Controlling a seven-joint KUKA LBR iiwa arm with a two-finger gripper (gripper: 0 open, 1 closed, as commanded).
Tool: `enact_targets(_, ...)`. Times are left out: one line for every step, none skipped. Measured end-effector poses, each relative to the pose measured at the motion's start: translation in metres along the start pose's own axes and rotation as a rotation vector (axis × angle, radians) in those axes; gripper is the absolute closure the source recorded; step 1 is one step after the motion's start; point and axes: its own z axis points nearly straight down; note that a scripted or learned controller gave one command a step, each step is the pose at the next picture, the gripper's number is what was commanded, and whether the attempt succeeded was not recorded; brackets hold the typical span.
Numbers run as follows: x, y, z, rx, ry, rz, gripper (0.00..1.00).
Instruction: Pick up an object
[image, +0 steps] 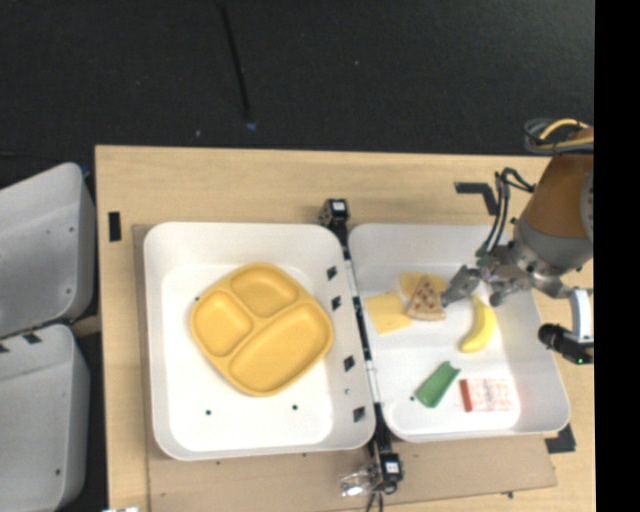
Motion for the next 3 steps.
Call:
enact_targets(-0.001,0.003,0.037,-0.010,0.001,0.002,0.00)
enact_targets(-0.003,0.006,0.025,-0.017,-0.001,0.001,1.00)
enact_targets(-0.006,0.011,-0.036,-0.010,-0.001,-0.004,1.00)
